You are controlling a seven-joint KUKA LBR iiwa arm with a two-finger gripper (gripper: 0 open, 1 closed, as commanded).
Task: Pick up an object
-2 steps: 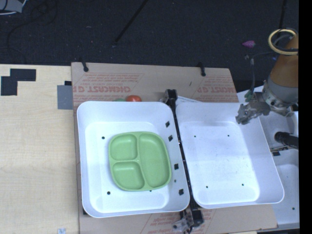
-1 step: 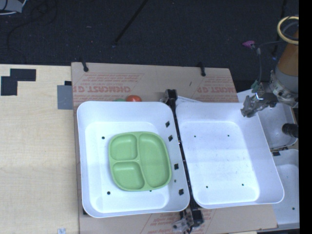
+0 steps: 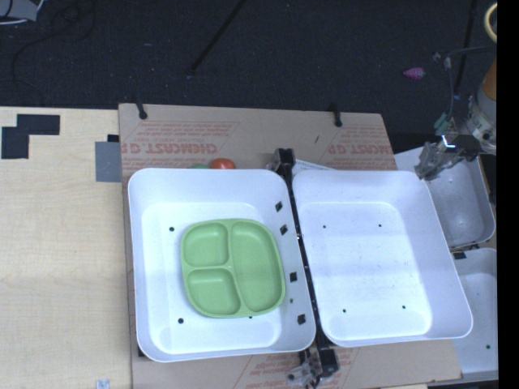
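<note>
Right now I see my gripper (image 3: 435, 159) parked off the right bin's (image 3: 454, 298) far right corner, outside its rim; I cannot tell its state. That bin's floor lies open. A green divided plate (image 3: 232, 267) lies flat in the left bin (image 3: 150, 298), toward its middle, clear of all walls.
</note>
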